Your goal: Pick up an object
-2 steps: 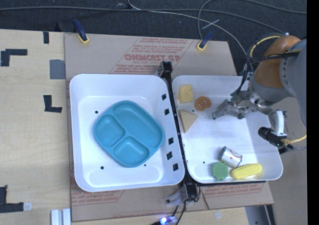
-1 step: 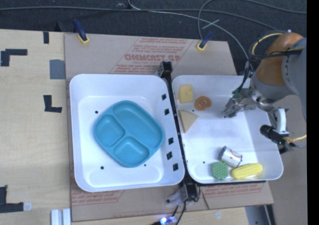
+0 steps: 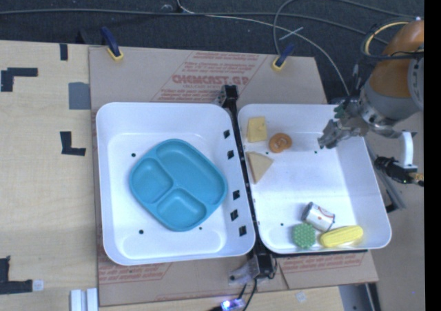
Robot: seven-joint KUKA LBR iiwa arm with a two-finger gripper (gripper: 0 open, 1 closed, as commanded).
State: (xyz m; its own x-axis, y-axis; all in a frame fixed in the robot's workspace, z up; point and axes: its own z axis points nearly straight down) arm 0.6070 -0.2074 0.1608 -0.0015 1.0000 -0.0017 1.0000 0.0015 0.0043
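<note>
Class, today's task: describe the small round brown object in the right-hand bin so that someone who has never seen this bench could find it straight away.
Start at the right bin, the one without the blue tray. Look to its far left corner, where three pieces lie near the divider. The brown ring sits just right of the yellow square block and above the pale wedge; it alone is round and brown.
</note>
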